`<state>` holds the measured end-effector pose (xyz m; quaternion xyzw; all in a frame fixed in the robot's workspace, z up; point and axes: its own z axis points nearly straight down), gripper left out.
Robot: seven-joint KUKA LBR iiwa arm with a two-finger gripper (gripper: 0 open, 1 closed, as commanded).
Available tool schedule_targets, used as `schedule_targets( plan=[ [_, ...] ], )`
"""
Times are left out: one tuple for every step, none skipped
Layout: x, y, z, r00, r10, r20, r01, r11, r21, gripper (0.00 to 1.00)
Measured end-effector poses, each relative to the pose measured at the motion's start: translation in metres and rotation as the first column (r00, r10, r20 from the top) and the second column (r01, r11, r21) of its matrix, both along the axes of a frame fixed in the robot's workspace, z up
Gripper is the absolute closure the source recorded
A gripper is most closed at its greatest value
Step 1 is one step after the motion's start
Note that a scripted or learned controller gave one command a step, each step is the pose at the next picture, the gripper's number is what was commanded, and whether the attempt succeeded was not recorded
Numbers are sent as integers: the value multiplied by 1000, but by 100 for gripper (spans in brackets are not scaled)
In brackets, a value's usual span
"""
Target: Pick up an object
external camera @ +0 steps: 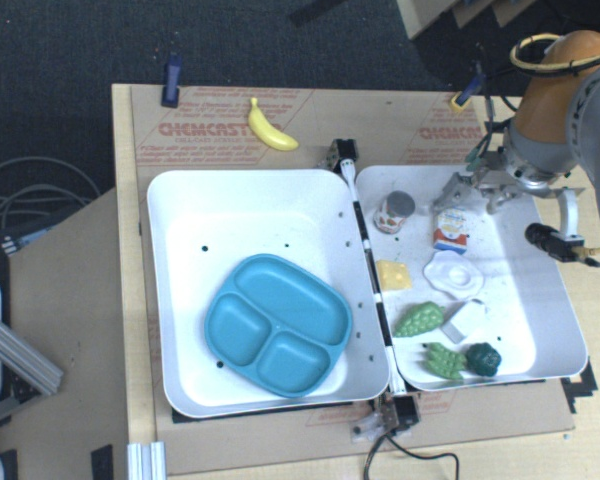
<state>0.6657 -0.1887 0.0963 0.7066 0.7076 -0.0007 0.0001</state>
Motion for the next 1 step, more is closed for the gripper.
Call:
schedule_targets(
  plan=[
    [-39,44,-12,1000,0,-1,0,1000,2,0]
  ],
)
